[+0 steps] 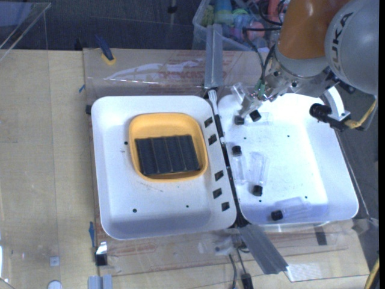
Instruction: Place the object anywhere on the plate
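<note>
Pale wooden bench (42,161) under two shallow white bins side by side, a clear panel at the far left edge. Beyond the bench, dark floor and a clear tub of coloured toys (240,8). In the left bin (114,209): a yellow, rounded-square plate (167,125) carrying a dark ribbed rectangular object (167,155), flat on the plate, long axis running left to right, ribs crosswise to it. In the right bin (325,179): clear plastic tubes with black caps (255,173), scattered near the bin's left half. Grey arm with an orange band (307,17) reaching in from the right; gripper (246,114) low over the right bin's far left corner, fingers dark-tipped and slightly spread, nothing seen between them.
</note>
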You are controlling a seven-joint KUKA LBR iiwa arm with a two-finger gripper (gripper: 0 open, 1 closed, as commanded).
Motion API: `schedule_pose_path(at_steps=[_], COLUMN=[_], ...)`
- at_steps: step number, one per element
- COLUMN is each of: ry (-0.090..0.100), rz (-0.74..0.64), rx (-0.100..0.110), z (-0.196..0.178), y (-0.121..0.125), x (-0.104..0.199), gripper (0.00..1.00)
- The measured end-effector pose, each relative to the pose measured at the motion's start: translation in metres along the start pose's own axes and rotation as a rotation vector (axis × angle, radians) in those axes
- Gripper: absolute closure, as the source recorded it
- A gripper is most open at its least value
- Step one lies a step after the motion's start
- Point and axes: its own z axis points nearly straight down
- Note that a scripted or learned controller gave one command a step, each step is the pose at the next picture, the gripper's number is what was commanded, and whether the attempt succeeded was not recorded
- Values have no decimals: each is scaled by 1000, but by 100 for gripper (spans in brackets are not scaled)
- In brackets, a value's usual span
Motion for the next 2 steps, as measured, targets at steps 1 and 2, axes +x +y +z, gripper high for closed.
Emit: schedule_pose_path(at_steps=[1, 2], ry=[0, 0], rz=[-257, -257], rx=[-1, -2], z=[27, 27], y=[13, 13], x=[22, 22], gripper=[100, 0])
